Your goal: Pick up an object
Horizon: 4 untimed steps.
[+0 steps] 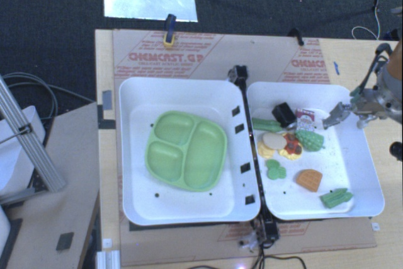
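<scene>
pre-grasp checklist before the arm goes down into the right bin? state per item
1. Gripper free of any object: ok, nothing between its fingers.
2. Gripper over right bin: ok, near its upper right side.
3. Targets present: ok, green bumpy piece, orange piece, black block among others.
4. Target isolated: not ok in the centre cluster; orange piece lies apart.
5. Gripper lined up over one object: not ok, it sits right of the cluster.
6. Finger opening: cannot tell.

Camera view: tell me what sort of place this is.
Probably a robotics lab test bench rather than a kitchen: two white bins clamped side by side, toy food such as a green pickle, a green divided tray, and the arm's gripper reaching in.
</scene>
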Tool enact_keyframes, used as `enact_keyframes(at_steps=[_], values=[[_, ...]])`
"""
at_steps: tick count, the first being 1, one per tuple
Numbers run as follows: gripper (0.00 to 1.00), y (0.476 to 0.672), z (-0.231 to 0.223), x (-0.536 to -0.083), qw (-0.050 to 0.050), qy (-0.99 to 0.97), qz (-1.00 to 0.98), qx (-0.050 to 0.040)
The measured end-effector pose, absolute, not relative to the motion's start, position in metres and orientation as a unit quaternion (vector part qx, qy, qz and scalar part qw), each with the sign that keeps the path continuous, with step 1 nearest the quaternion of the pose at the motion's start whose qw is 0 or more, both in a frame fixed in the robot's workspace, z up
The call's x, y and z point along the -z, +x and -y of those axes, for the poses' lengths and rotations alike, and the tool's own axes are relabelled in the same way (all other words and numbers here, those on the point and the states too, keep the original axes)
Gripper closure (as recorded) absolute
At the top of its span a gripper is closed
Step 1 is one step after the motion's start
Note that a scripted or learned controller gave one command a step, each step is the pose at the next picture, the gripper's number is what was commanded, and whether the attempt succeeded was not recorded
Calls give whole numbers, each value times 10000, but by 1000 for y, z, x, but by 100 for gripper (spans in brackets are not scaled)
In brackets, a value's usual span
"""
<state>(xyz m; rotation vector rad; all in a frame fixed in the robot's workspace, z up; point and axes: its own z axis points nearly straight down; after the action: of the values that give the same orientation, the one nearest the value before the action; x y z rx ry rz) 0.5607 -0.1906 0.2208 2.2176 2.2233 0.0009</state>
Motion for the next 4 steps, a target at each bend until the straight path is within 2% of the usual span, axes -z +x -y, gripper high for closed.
enact_keyframes(at_steps=[1,2,3,4], values=[[0,616,135,-160,-4,7033,-7108,-11],[0,670,102,-80,1,7039,-7103,-6],[0,666,163,-298,105,7072,-7069,-48],[0,594,155,-117,-78,7076,-7066,44]])
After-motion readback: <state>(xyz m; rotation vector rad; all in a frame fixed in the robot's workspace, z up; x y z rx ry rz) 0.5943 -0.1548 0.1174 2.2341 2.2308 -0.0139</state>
